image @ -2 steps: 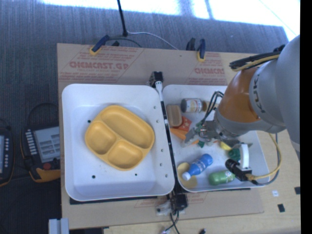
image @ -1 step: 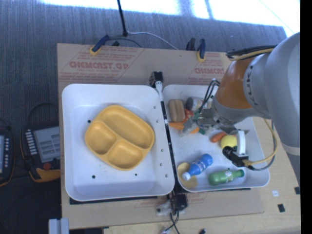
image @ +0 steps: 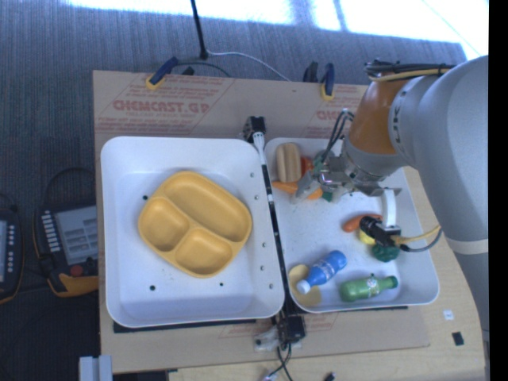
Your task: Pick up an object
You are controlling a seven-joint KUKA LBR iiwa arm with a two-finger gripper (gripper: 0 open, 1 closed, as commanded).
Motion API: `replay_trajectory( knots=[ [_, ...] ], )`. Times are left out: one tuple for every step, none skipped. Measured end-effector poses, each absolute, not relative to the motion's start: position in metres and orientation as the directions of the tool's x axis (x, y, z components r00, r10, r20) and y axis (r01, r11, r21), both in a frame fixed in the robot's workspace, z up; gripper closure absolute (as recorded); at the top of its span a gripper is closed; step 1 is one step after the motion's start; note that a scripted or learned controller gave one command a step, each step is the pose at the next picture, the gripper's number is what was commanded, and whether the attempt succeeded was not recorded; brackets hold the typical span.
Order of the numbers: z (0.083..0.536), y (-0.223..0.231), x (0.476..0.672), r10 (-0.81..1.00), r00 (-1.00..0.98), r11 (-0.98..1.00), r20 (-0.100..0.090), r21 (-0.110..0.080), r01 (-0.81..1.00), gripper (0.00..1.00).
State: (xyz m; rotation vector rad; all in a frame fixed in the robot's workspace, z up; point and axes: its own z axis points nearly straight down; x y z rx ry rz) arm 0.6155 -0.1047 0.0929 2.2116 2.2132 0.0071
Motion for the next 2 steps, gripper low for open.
replay_trajectory(
  knots=[
    [0.093,-0.1131,0.6602,1.0,-0.004,0.004,0.0,-0.041,0.999,0.0],
    [0.0927,-0.1071,0.653,1.0,0.001,-0.001,-0.018,-0.013,1.0,0.0]
  ],
)
